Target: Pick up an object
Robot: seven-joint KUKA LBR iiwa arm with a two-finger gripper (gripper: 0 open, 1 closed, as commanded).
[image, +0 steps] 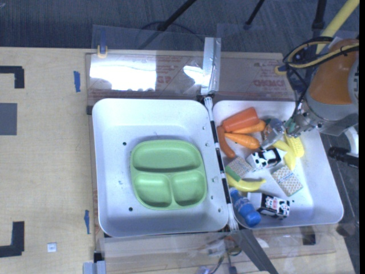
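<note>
Grey arm with orange band (333, 81) reaching in from the right, wrist angled down over the right-hand shallow white bin (325, 201); two-finger gripper (278, 131) low among the clutter, its state impossible to tell; nearest it, an orange plastic carrot (244, 140) lying flat, touching a second orange piece (240, 119); green divided plate (168, 173) resting in the left-hand white bin (108, 153).

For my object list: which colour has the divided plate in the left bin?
Light green, seen clearly in the camera view: the divided plate.
</note>
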